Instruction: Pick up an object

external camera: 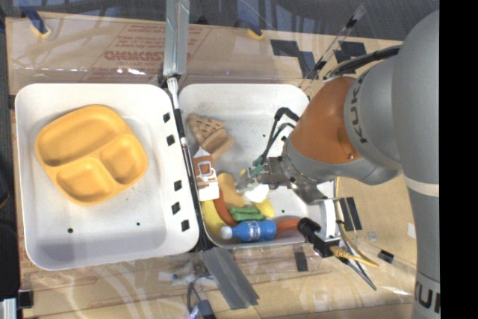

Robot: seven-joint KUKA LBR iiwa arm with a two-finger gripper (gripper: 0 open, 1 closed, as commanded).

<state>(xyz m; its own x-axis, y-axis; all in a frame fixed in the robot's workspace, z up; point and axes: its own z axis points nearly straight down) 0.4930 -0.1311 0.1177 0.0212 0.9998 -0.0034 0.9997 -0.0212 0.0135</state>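
Arm's gripper (254,179) is down in the right bin (246,97), right over the toy pile along its front edge: banana (214,214), blue bottle (252,231), something green (246,214). Honestly can't tell if the fingers are open or closed. Yellow divided tray (91,153) sits in the left bin (45,250).

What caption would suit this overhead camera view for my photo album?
Grey-and-orange robot arm reaching into the right white bin of toy food; yellow divided plastic tray in the left white bin.

gripper (254,179) low over toys in right bin (246,97)
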